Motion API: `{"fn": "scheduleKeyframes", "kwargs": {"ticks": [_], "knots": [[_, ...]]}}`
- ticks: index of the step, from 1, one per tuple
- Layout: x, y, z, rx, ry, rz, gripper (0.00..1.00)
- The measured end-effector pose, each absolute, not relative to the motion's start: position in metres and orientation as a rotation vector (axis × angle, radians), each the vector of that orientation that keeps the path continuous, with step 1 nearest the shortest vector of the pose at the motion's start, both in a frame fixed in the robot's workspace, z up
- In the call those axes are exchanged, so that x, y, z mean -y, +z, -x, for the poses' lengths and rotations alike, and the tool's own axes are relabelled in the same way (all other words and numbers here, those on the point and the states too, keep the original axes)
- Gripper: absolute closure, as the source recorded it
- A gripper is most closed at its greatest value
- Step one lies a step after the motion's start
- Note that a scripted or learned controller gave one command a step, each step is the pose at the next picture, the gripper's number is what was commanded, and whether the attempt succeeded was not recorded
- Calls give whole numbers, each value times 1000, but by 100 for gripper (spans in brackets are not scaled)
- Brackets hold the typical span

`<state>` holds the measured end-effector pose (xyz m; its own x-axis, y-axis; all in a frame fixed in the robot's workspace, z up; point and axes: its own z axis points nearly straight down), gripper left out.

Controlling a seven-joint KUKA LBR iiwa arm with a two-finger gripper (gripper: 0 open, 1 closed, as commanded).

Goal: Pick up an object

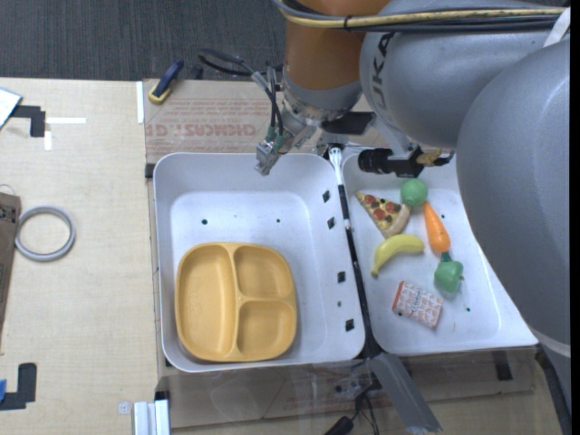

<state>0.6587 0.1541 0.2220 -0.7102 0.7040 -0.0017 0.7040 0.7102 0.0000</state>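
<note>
The grey arm (453, 71) fills the far right, reaching over the two white bins. The left bin (181, 198) holds a yellow divided plate (237, 301) at its near side. The right bin (489, 320) holds the candidates: banana (397, 251), pizza slice (382, 212), carrot (437, 229), patterned packet (418, 303) and green pieces. Nothing looks lifted, so the pick seems entirely ahead. The gripper (270, 157) hangs over the left bin's far rim; whether it is open or closed, I cannot tell.
</note>
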Motion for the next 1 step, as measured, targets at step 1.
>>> {"fn": "scheduleKeyframes", "kwargs": {"ticks": [1], "knots": [[-171, 242, -656, -2973, -1, -1012, 100]]}}
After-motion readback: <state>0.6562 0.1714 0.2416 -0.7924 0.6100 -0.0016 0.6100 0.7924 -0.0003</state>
